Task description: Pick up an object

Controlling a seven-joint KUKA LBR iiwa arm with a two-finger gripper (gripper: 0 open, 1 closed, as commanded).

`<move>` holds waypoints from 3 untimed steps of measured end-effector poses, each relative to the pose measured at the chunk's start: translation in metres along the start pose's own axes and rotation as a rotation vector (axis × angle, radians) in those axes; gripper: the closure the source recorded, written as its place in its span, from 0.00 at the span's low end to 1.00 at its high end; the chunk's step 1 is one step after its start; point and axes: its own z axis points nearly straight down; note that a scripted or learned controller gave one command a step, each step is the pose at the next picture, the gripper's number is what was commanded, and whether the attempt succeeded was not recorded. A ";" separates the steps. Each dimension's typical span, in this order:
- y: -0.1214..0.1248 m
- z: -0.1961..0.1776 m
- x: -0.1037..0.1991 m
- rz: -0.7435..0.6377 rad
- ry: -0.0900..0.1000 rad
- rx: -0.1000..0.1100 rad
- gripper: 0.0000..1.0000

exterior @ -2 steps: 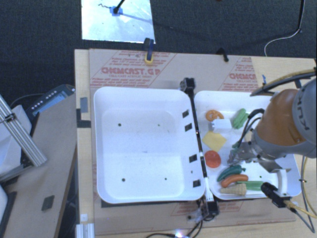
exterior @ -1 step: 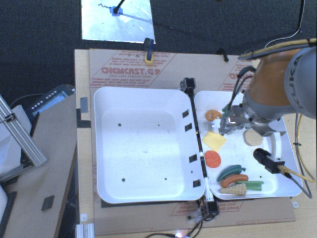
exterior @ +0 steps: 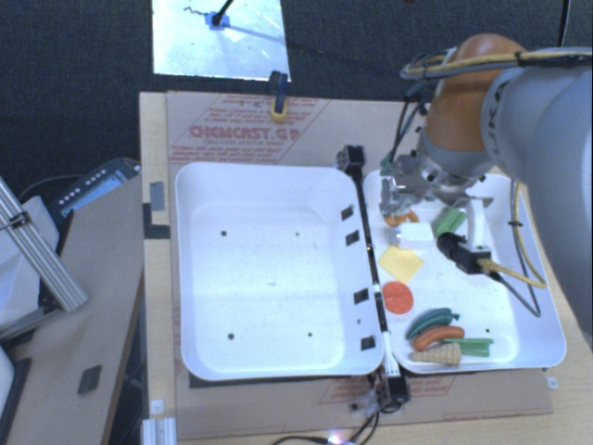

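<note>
My gripper (exterior: 395, 200) is low in the far left part of the right bin (exterior: 542, 327), under the grey arm and its orange band. Just below its tip lies a small orange piece (exterior: 399, 218), partly hidden by it. A white block (exterior: 416, 234) and a yellow cheese slice (exterior: 400, 264) lie a little nearer. To the right of the tip sits a green piece (exterior: 450, 221). Whether anything is held is hidden from this angle.
A red disc (exterior: 397, 298) lies mid-bin. At the near edge are a dark green vegetable (exterior: 432, 321), an orange sausage (exterior: 435, 337), a corn piece (exterior: 441, 355) and a green bean (exterior: 473, 346). The left bin (exterior: 190, 248) adjoins across a clipped divider (exterior: 369, 258). Cables (exterior: 519, 276) trail over the right bin.
</note>
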 end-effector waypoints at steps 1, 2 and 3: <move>0.013 -0.043 0.036 0.001 0.002 0.002 1.00; 0.049 0.002 0.093 0.001 0.001 0.003 1.00; 0.043 0.033 0.179 -0.001 0.003 0.007 1.00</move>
